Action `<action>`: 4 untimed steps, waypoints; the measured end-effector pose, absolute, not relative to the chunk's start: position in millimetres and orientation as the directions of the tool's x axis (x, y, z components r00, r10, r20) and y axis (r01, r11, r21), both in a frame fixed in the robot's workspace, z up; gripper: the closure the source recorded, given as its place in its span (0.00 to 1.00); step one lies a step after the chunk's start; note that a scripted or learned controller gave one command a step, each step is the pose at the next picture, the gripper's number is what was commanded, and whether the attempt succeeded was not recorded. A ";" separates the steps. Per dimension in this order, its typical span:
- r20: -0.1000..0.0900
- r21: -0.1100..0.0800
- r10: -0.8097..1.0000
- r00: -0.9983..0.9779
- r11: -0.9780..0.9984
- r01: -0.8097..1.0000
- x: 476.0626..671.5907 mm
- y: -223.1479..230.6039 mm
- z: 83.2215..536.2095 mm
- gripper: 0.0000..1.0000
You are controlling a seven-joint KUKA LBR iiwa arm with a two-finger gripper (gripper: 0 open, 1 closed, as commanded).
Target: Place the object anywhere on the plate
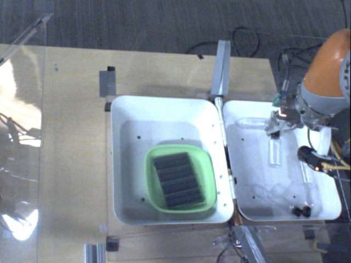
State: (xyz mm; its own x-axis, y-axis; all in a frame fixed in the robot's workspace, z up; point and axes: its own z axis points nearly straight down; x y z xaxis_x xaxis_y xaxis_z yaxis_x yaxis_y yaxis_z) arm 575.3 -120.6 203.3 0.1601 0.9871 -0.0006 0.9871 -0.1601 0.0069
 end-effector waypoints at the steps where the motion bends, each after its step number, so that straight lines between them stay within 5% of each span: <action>1: 0.000 0.005 1.000 0.009 -0.009 1.000 581.4 -40.1 185.5 1.00; 2: 0.001 0.004 0.990 -0.138 0.138 0.990 541.4 27.3 184.9 1.00; 3: 0.001 0.004 0.991 -0.137 0.137 0.991 541.5 26.8 185.0 0.00; 4: 0.000 0.010 0.998 -0.070 0.070 0.997 490.8 -13.3 310.9 0.00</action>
